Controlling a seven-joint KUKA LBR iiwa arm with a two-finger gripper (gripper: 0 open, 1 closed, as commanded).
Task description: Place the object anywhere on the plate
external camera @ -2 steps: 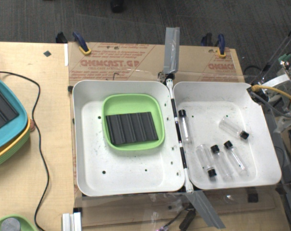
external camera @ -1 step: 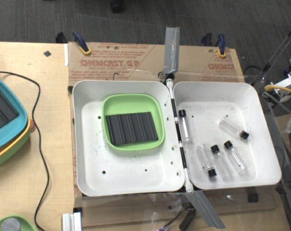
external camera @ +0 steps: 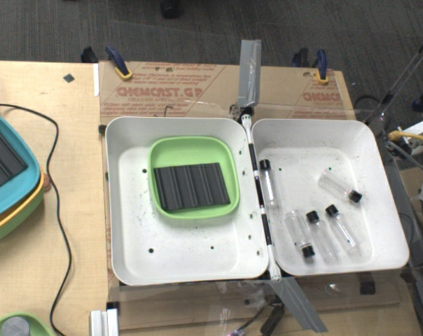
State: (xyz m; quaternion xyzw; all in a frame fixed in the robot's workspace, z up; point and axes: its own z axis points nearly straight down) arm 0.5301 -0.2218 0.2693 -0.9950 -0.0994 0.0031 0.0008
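Observation:
A green square plate (external camera: 192, 154) sits in the left white bin (external camera: 127, 215), toward its back. A dark ribbed insert (external camera: 192, 186) lies on the plate. In the right white bin (external camera: 369, 159) lie several clear plastic tubes with black caps: one tube (external camera: 266, 180) along the left wall, one (external camera: 339, 186) toward the right, one (external camera: 340, 226) near the front, and another (external camera: 299, 233) at the front middle.
Brown cardboard (external camera: 197, 86) lies under the bins, held by blue clamps (external camera: 118, 60). A teal and yellow stack of plates (external camera: 12, 180) sits at the far left on the wooden bench, with a black cable (external camera: 61, 208) running past it.

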